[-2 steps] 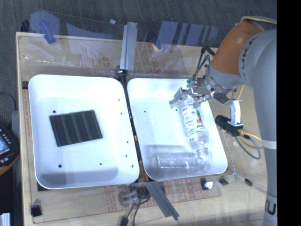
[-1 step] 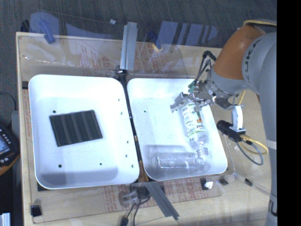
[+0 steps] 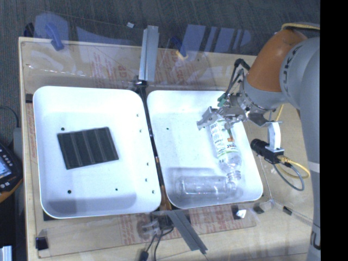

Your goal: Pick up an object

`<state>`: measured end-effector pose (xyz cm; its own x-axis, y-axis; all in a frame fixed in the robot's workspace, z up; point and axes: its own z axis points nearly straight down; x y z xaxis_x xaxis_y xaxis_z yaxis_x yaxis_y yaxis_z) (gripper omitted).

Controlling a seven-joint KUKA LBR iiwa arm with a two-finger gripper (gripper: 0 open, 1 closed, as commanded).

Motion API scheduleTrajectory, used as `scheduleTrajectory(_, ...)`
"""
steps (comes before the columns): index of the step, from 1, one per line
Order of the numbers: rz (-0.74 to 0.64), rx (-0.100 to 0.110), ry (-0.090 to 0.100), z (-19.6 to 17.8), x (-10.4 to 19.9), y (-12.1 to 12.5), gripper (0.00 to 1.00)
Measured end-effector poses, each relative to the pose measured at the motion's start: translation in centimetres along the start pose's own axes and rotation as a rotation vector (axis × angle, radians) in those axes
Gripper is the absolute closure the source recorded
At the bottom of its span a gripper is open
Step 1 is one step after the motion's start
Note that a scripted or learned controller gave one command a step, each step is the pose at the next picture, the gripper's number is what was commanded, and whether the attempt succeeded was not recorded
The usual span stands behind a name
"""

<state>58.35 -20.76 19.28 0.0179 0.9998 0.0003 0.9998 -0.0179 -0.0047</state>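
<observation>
**Arm over right bin, bottle below gripper**

Where the arm reaches in from the right, the gripper (image 3: 222, 115) is seen low over the far part of the right bin (image 3: 179, 107), just at the upper end of a clear plastic bottle with a white and orange label (image 3: 223, 142). The bottle is laid on its side along the bin's right wall, its cap end pointed toward the near edge. Whether the fingers are spread or closed cannot be told; they are too small and blurred against the white floor, and no object is seen between them.

A second clear bottle (image 3: 204, 185) is laid crosswise at the near end of the same bin, its neck just beside the first bottle's cap end. In the left bin (image 3: 81, 99) a dark ribbed rectangular pad (image 3: 87, 147) is set flat, slightly skewed, left of centre. The two bins are placed side by side on a wooden bench (image 3: 272, 222). A black and yellow cable (image 3: 285, 165) is seen beside the right bin.
</observation>
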Motion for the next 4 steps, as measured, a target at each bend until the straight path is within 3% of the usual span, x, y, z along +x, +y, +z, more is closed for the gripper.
scheduleTrajectory(1, 0.0, 0.0, 0.0, 0.0, 0.0, 0.0, 0.0)
scheduleTrajectory(2, -0.185, -0.005, -0.002, -3.3, 1.3, 1.2, 0.0)
scheduleTrajectory(4, -0.198, -0.002, 0.0, -1.5, -0.2, 1.0, 0.0)
